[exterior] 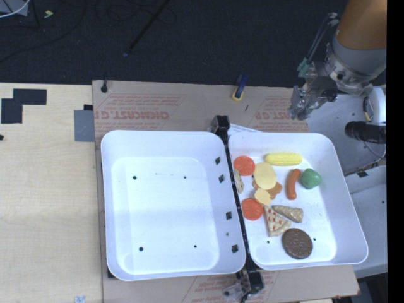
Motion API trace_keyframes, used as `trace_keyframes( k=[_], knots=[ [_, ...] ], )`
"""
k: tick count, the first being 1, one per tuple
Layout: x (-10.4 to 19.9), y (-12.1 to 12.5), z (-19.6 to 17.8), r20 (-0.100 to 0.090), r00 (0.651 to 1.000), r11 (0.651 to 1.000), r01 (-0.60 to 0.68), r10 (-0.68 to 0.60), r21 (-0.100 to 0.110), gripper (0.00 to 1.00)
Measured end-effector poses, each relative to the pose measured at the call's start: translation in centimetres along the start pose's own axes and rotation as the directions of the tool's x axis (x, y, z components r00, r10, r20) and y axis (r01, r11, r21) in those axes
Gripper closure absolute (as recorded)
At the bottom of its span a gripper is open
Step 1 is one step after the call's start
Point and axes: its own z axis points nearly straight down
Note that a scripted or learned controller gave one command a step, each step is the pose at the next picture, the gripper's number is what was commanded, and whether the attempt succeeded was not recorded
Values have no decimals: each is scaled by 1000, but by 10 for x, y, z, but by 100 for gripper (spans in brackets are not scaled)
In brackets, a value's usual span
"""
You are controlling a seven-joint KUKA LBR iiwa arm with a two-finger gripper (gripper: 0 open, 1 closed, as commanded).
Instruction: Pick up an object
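Note:
The right bin [344, 232] holds several toy foods: a yellow corn cob [283, 159], a red tomato slice [244, 165], a green ball [310, 178], a sausage [292, 184], pale potato chips [264, 176], a second red slice [252, 209], a pizza wedge [274, 221], a cheese-like wedge [289, 213] and a brown cookie [297, 243]. My gripper [303, 108] hangs above the bench beyond the right bin's far edge, up and to the right of the corn cob. Nothing shows between its fingers.
The left bin [113, 169] sits beside the right one, joined by a black divider with clips [230, 188]. A blue-and-yellow clamp [239, 88] stands on the cardboard behind the bins. Grey and black patches lie on the wooden bench at the left.

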Motion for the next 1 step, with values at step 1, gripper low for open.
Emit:
trace_keyframes(
  k=[1],
  knots=[
    [-22, 6, -8, -1, 1000, 1000, 0, 0, 2, 100]
  ],
)
